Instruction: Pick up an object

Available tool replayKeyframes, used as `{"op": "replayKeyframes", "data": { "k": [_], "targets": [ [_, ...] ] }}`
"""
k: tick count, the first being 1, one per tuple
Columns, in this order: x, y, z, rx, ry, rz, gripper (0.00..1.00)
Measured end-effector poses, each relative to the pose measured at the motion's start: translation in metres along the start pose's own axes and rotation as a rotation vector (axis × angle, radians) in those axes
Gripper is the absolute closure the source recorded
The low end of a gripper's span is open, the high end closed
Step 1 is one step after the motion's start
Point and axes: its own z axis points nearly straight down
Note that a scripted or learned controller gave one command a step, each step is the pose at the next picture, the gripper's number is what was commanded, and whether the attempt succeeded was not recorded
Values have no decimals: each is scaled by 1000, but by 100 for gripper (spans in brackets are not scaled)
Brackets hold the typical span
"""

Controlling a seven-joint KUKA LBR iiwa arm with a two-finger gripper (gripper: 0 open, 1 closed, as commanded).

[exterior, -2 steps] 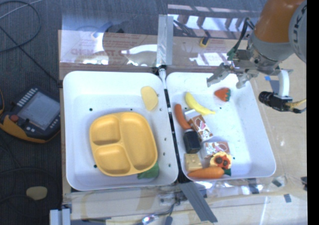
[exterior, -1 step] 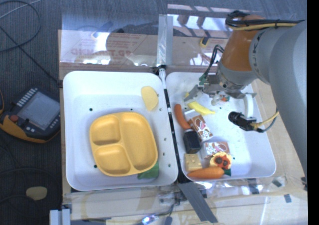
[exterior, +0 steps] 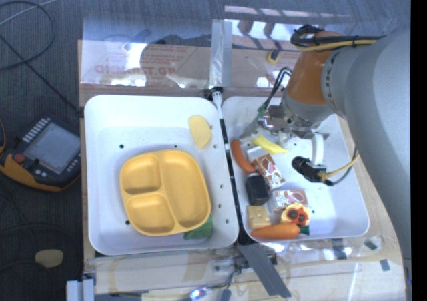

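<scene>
Basically, a mid-descent snapshot, nothing gripped.
Arm: reached in from the right over the far half of the right bin [exterior: 347,223], orange band above the wrist.
Gripper [exterior: 277,134]: low over the far-left part of that bin, just above a yellow banana-like piece [exterior: 269,144]; can't tell whether it was spread or pressed together, and nothing was visibly pinched.
Likely target: that yellow piece, lying flat near the bin's left wall, far end of the clutter row.
Clutter: orange sausage-like piece [exterior: 240,155] against the left wall, patterned carton [exterior: 267,167] just beside the yellow piece, black block [exterior: 257,189] nearer, then a cheese-coloured cube [exterior: 257,215], a carrot [exterior: 275,231] and a small multicoloured toy [exterior: 296,213] at the near edge.
Left bin [exterior: 100,126]: yellow divided plate [exterior: 164,191] in the middle, pale yellow oval [exterior: 199,131] at the far right corner, green scrap [exterior: 198,231] under the plate's near edge.
Do it well: my call, centre on the yellow piece across its narrow width, go straight down, keep off the carton.
Risk: flat, thin piece near the wall; could slide or the carton could get nudged.
Check: confirm it sits between the tips before lifting.
</scene>
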Motion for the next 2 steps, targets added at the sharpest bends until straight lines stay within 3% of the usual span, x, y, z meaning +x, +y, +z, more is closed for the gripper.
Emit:
{"op": "replayKeyframes", "data": {
  "k": [1, 2],
  "targets": [
    [33, 5, -94, 7, -1, 1, 0],
    [5, -7, -4, 7, 1, 21, 0]
  ]
}}
